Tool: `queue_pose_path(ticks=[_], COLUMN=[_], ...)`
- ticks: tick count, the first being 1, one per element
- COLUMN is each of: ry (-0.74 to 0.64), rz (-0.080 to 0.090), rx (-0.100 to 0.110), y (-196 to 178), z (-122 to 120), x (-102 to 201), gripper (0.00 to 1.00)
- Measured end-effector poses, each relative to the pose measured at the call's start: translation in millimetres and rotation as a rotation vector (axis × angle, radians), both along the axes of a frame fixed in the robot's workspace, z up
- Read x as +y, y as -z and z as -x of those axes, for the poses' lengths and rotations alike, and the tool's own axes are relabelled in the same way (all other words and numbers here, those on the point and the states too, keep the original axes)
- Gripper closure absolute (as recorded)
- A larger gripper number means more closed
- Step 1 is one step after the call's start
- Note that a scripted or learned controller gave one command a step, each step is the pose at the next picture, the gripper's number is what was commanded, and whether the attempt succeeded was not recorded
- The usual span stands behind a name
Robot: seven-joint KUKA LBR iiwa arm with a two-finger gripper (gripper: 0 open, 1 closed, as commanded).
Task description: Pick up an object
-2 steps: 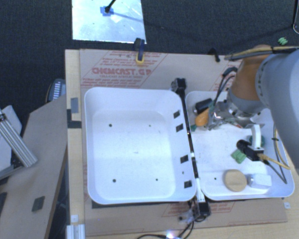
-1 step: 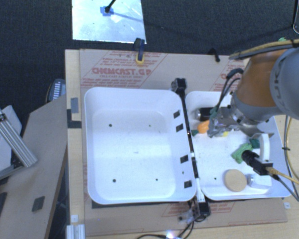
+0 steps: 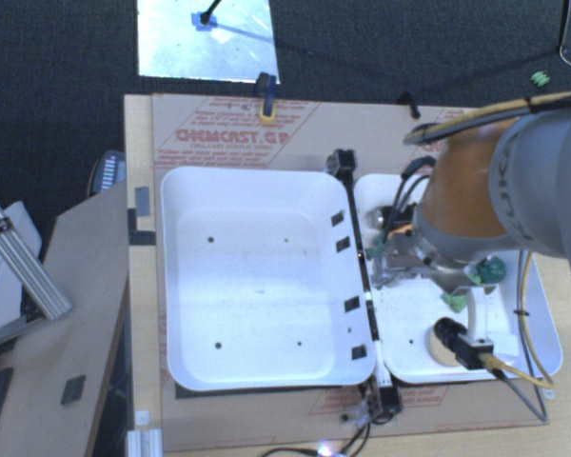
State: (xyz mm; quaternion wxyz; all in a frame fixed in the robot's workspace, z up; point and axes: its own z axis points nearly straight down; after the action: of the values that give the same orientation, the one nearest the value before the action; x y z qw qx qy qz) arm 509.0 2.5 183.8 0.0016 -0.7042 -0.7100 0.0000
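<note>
My gripper (image 3: 392, 268): low over the right bin (image 3: 550, 343), centre-right of frame — open or closed, I cannot tell.
Object: green piece (image 3: 454, 302), just lower right of it.
Advice: I should centre above it before descending.

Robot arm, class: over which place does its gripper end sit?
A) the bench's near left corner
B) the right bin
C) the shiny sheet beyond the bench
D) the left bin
B: the arm comes in from the right, and its gripper sits over the right bin, just across the divide from the left bin.
</note>
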Motion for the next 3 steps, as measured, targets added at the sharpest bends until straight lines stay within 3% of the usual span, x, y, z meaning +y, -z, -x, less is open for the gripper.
queue_pose_path(ticks=[1,2,3], ry=[-0.012,0.001,0.001], rz=[-0.005,-0.002,-0.001], rx=[-0.013,-0.015,-0.008], y=[102.1,-29.6,-84.9], z=[-128.2,-151.1,-154.7], x=[165.3,191.1,234.3], gripper=[1.0,1.0,1.0])
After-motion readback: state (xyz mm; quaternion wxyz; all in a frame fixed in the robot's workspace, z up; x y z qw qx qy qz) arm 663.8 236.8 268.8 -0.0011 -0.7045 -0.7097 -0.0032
